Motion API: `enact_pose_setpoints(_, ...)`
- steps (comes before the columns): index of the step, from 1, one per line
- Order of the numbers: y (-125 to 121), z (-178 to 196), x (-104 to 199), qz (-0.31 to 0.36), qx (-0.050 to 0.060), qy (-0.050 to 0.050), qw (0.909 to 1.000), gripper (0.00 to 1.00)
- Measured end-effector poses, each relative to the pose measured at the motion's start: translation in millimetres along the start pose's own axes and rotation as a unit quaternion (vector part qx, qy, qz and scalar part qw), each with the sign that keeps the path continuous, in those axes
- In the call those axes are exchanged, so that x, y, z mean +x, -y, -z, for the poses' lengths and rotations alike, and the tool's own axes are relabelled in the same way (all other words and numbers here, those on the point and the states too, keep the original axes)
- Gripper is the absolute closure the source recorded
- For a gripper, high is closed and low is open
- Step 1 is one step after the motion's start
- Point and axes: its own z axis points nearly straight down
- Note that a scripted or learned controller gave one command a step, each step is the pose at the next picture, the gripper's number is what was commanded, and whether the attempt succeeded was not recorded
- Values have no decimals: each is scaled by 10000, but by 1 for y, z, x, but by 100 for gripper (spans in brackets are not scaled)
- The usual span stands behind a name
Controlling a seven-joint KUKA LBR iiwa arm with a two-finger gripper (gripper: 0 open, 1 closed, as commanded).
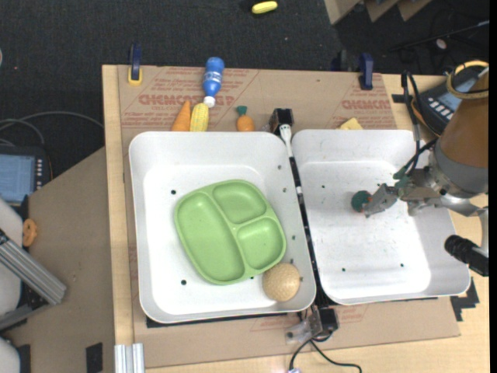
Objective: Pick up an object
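Small dark-green round object (360, 201) sits in the right bin (342, 270), left of centre, with the gripper (378, 201) right beside it, touching or nearly so; finger state can't be made out at this slant. Looks like the approach/grasp step, and next it needs to close on the object and lift straight up. Left bin (155, 286) holds a green divided plate (229, 230) and a tan ball (281, 282), well apart from the action.

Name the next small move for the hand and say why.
Probably a short nudge toward the dark green object before any lift. The hand sits low in the right bin, right beside it, and the view doesn't show it gripped.
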Motion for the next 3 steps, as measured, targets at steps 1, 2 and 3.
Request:
enact_pose_setpoints(1,-74,-113,2,13,-21,11,10000,0)
enact_pose_setpoints(2,-73,-97,1,-5,-26,11,10000,100)
enact_pose_setpoints(3,-72,23,100,59,-73,-16,10000,100)
